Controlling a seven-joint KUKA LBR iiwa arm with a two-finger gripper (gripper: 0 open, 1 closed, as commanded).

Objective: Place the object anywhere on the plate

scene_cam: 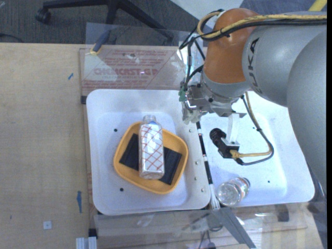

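- At far left, the desk (pixel 41 139) is bare wood; nothing of the task lies on it.
- Left bin (pixel 104 113): holds a yellow plate (pixel 155 187), set slightly askew near the bin's middle.
- On the plate lies a flat black pad (pixel 130 150), showing on both sides of the bottle.
- Bottle (pixel 151 147): small, clear, with a white label crossed in red. It lies on its side across the black pad, cap end toward the far rim, wholly within the plate's outline. I take this as the task's thing; judged so, the placing looks done.
- Handling, as a judgement: light, thin-walled plastic, probably empty or near it. The round body is prone to roll and the label is slick. The best hold is across the labelled middle, square to its long axis, with gentle force, since the walls may buckle.
- Claw (pixel 191 112): sits above the ridge between the two bins, just right of the plate and apart from the bottle. The wrist hides it from above, so I cannot tell how wide it stands. Nothing is seen held in it.
- Right bin (pixel 280 154): a clear container (pixel 232 191) lies near the front edge, close to the ridge, well apart from the plate. Its type is unclear.
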